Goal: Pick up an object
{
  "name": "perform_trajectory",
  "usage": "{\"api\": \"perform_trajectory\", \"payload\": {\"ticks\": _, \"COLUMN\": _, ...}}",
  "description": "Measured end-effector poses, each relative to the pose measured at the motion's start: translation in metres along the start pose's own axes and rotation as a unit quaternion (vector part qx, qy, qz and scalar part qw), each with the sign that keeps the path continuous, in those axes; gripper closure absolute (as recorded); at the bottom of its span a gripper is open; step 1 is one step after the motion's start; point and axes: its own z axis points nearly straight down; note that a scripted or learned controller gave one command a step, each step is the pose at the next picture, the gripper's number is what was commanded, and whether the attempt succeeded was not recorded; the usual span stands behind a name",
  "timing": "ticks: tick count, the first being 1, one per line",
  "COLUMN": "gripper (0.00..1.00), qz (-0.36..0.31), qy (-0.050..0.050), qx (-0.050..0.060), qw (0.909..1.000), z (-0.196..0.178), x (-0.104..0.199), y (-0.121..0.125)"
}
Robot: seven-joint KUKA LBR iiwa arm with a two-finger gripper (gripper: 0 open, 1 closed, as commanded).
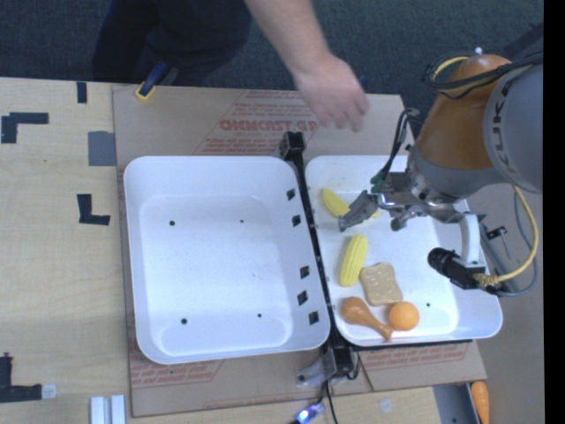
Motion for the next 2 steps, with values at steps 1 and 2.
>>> {"api": "perform_trajectory", "payload": {"ticks": 1, "gripper": 0.00, "qz": 0.004, "qy": 0.000, "qx": 0.009, "qw": 1.0000, "z": 0.113, "x": -0.029, "y": 0.007}}
{"api": "perform_trajectory", "payload": {"ticks": 2, "gripper": 1.00, "qz": 0.003, "qy": 0.001, "qx": 0.008, "qw": 1.0000, "z": 0.099, "x": -0.027, "y": 0.007}}
